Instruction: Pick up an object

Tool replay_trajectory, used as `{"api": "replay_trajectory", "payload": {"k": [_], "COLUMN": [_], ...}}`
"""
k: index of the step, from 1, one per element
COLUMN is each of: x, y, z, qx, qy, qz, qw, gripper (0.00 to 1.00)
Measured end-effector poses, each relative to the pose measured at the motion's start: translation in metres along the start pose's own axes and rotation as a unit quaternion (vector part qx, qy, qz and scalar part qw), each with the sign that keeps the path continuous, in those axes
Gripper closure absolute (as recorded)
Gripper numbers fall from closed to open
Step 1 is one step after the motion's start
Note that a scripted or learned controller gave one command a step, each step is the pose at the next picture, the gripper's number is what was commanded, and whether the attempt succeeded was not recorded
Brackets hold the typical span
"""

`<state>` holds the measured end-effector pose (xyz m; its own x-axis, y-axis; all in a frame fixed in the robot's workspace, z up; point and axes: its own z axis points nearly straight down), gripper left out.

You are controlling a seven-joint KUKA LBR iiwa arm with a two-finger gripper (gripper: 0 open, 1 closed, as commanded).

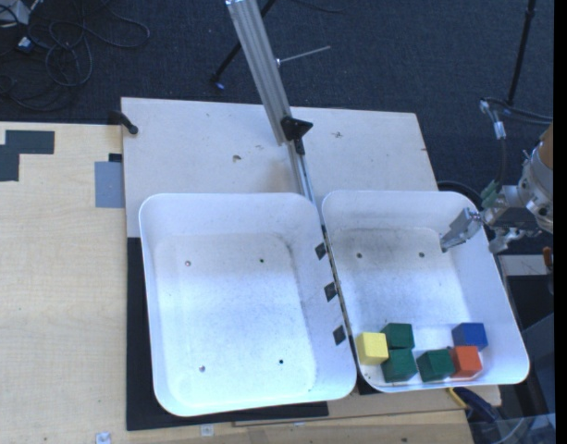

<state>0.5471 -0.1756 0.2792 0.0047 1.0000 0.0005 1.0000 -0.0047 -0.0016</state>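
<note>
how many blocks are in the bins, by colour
green blocks: 3
yellow block: 1
blue block: 1
orange block: 1
total: 6, all clustered at the near end of the right bin
</note>
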Motion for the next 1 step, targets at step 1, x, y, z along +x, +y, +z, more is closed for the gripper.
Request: {"api": "replay_trajectory", "payload": {"k": [1], "x": [0.0], "y": [0.0], "z": [0.0], "qx": [0.0], "qy": [0.0], "qz": [0.0], "qw": [1.0], "gripper": [0.0]}}
